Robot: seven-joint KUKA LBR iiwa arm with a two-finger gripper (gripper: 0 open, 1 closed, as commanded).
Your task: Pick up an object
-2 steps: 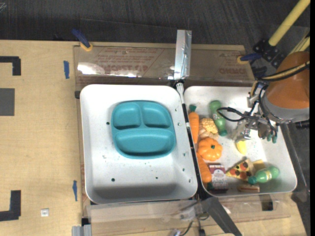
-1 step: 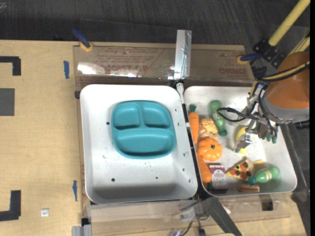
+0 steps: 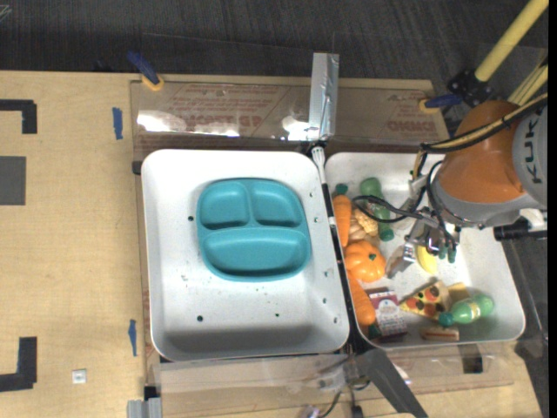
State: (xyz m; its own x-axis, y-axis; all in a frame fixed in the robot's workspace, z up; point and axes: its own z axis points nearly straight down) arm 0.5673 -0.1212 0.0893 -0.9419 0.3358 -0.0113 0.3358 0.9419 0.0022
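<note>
The small yellow plastic toy (image 3: 427, 258) in the right white bin (image 3: 509, 294) sits just beside the open, empty pincer (image 3: 424, 244) and looks light, stiff and smooth, best pinched across its narrow middle.

Single grey KUKA iiwa arm (image 3: 531, 159) enters from the right edge of the camera view, upper-right quadrant. Orange band (image 3: 481, 168) above the wrist is large and rounded, sits left of the grey link, facing the camera. Wrist points down and to the left from the band. Black cables loop off the wrist on its left side. Gripper (image 3: 416, 252) hangs below the band, angled down-left, metal fingers (image 3: 402, 259) low and spread a little apart, nothing seen between them. Arm links past the band cut off by the frame edge
</note>
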